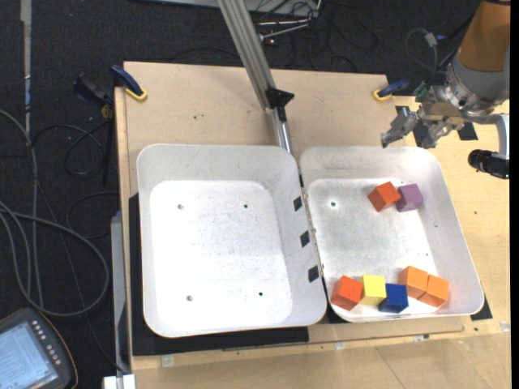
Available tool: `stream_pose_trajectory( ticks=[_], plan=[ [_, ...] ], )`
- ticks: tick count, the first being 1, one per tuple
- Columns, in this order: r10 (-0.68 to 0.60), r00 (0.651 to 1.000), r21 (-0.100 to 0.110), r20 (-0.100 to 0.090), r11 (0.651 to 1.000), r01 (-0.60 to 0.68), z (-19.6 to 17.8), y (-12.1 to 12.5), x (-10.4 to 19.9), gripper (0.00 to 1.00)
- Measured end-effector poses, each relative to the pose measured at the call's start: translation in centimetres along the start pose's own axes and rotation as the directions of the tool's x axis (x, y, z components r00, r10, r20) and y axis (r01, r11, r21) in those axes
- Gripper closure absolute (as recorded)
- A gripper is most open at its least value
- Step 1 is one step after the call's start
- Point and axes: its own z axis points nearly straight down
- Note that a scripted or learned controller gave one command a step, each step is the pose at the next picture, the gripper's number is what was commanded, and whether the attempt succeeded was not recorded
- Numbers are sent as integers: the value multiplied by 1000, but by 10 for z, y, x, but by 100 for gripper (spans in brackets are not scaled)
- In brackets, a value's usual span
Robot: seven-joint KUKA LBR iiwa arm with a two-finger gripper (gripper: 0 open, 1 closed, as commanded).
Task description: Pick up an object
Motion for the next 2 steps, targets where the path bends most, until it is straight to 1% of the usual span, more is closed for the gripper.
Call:
stream_pose_trajectory(
  ticks=[1, 2],
  plan=[
    [0, 1000, 1, 0, 1000, 0, 0, 0, 0, 0],
    [1, 1000, 6, -2, 1000, -1, 62, 1, 7, 0]
  ],
)
